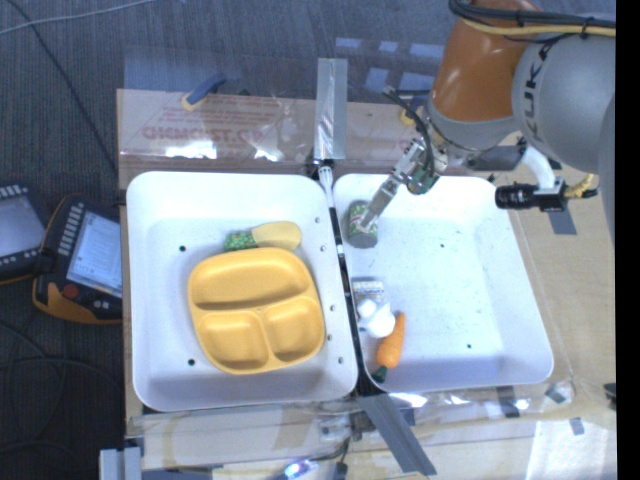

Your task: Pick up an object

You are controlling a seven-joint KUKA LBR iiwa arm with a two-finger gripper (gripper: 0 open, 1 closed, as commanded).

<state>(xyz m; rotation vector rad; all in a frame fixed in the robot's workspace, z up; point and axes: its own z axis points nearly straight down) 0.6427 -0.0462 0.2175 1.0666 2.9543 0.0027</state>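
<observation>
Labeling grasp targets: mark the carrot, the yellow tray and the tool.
carrot (391,342): camera view, middle of its orange body, right bin.
yellow tray (256,308): camera view, central divider, left bin.
tool (362,224): camera view, its tip at the right bin's left wall.

Arm (540,78) is entering from the upper right, its grey casing and orange band (480,58) sitting high in the view. Wrist is angling down and toward the left, with cabling looping over the top of the orange section. Gripper (362,220) is extending as a slim, slanted assembly from the wrist, tip pointing down-left. Jaws are too small and foreshortened to read.
</observation>
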